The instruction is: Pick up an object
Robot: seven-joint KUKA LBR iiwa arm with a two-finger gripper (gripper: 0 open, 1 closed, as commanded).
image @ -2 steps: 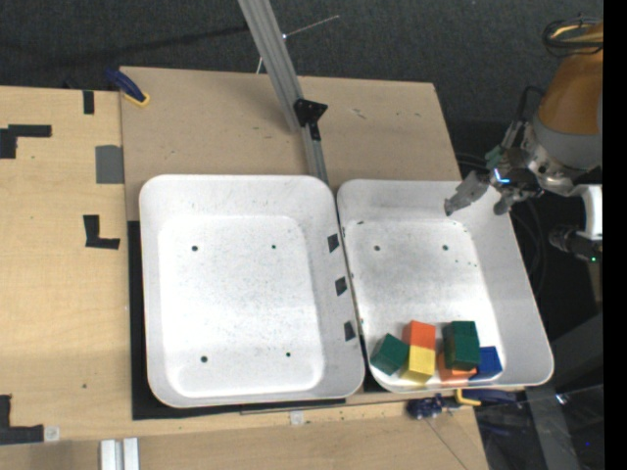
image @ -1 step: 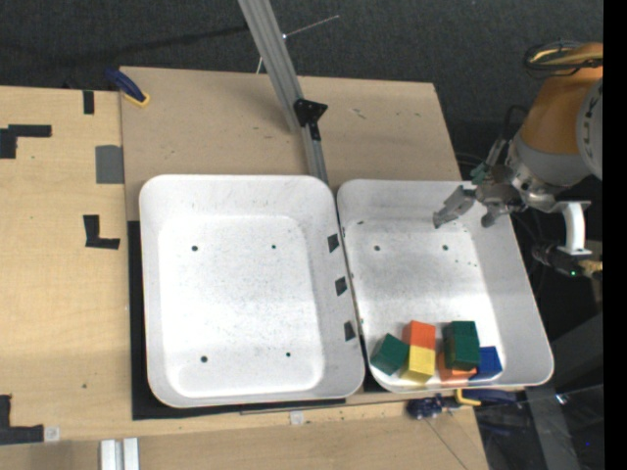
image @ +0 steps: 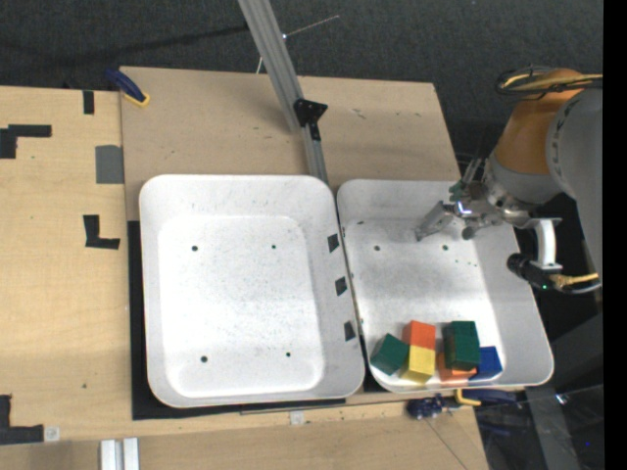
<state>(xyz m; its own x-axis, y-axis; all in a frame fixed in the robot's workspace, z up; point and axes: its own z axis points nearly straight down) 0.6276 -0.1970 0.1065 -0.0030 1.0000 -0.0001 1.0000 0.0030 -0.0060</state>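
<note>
Several small blocks lie bunched at the near end of the right bin (image: 509, 306): a green block (image: 390, 352), an orange block (image: 421, 333), a yellow block (image: 421, 362), a dark green block (image: 462, 341) and a blue block (image: 488, 361). My gripper (image: 444, 230) hangs over the far part of the right bin, well apart from the blocks. It is open, with its fingers spread and nothing between them.
The left bin (image: 157, 262) lies beside the right one, the two rims touching. A slanted metal post (image: 284, 67) rises behind the bins. The arm's orange band (image: 524, 130) and grey body stand at the right edge.
</note>
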